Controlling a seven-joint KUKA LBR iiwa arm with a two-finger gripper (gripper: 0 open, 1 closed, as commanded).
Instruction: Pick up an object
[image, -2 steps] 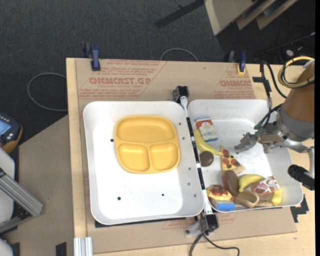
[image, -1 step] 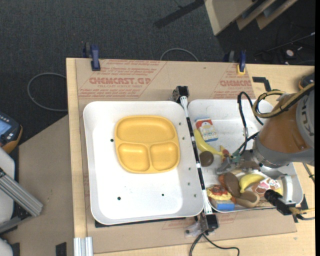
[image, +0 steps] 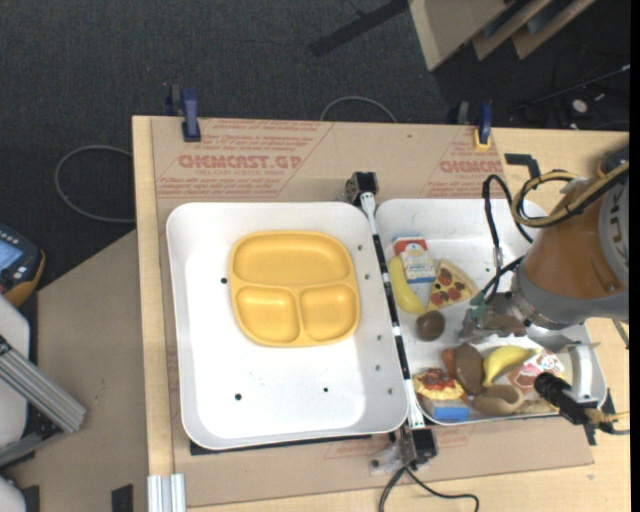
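The arm entered from the right of the frame, its orange band over the right bin (image: 470, 215). The hand (image: 487, 318) sat low in that bin, right of centre in the frame, just above the pile of toy food. Its tip was small and dark against the clutter; I could not tell whether it was apart or together, and nothing was visibly held.

Candidate objects all lay in the right bin. A banana (image: 404, 285) lay along the bin's left wall, with a small carton (image: 413, 251) touching its upper end and a pizza slice (image: 452, 285) just beside it. A brown ball (image: 430, 324) sat below the banana, near the hand. A second banana (image: 503, 362) lay in the heap at the bin's lower edge, among brown pieces and a blue block (image: 452, 412).

The left bin (image: 200, 300) held a yellow divided tray (image: 295, 287), well apart from the hand.

Progress, as judged: hand down at the pile, probably at the approach or grasp stage. No object lifted. Grasp and lift remained to be done.
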